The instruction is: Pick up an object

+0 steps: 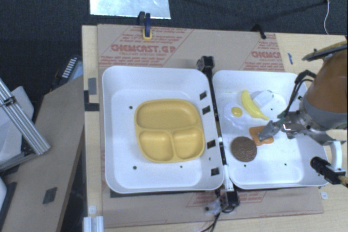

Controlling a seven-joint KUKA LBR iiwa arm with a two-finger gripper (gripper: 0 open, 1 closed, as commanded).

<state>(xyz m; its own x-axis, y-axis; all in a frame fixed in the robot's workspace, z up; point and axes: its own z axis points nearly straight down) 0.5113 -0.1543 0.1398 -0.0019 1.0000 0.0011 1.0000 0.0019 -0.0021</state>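
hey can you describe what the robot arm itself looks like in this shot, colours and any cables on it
The arm comes in from the right with a broad orange band over a grey wrist section. A dark cable loops along its left side. The gripper is a small metallic grey piece tapering to the jaws. A black fitting with a white part sticks out below the arm near the right bin's corner.

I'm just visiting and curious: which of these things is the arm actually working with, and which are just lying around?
In play: hand, orange piece, brown disc, banana, right bin.

Lying about: yellow divided tray, left bin, clamp, cardboard sheet.
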